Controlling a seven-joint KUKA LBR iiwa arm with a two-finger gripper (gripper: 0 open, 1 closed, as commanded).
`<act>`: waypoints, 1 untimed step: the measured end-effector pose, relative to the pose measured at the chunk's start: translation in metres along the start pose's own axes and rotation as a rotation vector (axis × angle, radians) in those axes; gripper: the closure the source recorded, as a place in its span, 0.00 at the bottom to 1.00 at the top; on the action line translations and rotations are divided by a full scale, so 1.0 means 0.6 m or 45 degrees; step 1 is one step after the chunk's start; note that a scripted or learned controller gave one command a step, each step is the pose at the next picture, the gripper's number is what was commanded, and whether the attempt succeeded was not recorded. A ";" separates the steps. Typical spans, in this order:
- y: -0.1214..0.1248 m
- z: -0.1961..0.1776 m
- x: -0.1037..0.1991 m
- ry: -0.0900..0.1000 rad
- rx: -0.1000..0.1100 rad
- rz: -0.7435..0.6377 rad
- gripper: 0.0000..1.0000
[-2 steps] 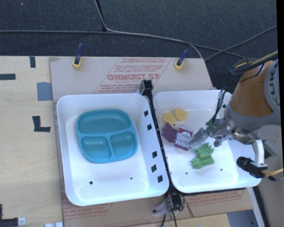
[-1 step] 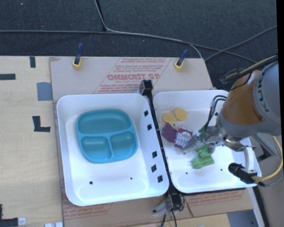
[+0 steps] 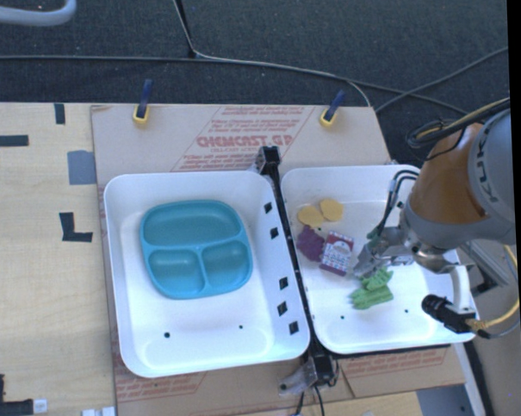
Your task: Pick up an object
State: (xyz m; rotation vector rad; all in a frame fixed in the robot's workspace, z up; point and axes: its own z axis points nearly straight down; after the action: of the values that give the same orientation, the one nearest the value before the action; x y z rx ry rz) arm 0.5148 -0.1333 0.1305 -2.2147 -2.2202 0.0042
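The gripper [image 3: 376,260] hangs low over the right bin [image 3: 335,333], its metal tips just above a green leafy toy [image 3: 372,290] that lies on the bin floor. Whether it is spread or closed cannot be told from this angle, and nothing is seen held in it. Behind it the grey arm [image 3: 492,184] with its orange band [image 3: 440,182] reaches in from the right, covering that bin's far corner.

Just left of the gripper a small red and white packet [image 3: 336,252] rests against a purple piece [image 3: 310,241]. Above those, two yellow discs [image 3: 320,213] lie touching each other near the divider.

The left bin [image 3: 133,338] holds a blue sectioned plate [image 3: 196,248], set in its upper half. Both bins sit side by side on a cardboard sheet [image 3: 240,135], which two yellow clamps [image 3: 141,113] pin at its far edge to a wooden bench [image 3: 31,290]. Black cables [image 3: 237,62] run across the dark floor beyond.
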 end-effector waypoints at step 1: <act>0.008 -0.071 0.007 -0.003 -0.009 0.000 1.00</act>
State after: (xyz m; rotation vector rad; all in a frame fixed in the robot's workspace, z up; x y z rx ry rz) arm 0.5196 -0.1294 0.1731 -2.2199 -2.2248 -0.0015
